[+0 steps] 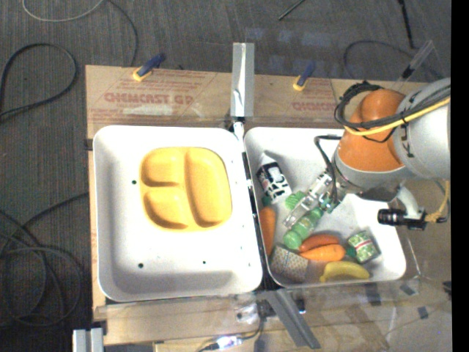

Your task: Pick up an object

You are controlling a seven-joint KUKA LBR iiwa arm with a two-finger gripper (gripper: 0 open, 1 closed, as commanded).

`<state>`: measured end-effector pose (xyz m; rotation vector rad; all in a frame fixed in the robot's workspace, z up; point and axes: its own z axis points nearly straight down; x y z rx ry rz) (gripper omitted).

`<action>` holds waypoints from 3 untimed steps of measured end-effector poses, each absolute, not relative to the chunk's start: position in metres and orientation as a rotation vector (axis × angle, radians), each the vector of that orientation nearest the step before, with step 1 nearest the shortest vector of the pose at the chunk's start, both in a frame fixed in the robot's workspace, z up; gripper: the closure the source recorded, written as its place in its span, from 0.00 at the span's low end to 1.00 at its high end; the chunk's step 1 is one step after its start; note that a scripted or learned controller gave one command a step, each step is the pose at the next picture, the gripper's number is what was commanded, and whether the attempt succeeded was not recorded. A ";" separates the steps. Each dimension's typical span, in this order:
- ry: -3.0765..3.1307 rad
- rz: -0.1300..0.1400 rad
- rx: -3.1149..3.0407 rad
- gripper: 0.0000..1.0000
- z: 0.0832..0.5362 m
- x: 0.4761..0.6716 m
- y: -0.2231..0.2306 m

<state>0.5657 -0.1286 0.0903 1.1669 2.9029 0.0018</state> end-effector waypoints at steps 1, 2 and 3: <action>2.899 0.010 1.167 1.00 0.101 0.567 -0.127; 2.959 0.002 1.040 1.00 0.092 0.619 -0.128; 2.960 0.003 1.041 0.00 0.092 0.618 -0.128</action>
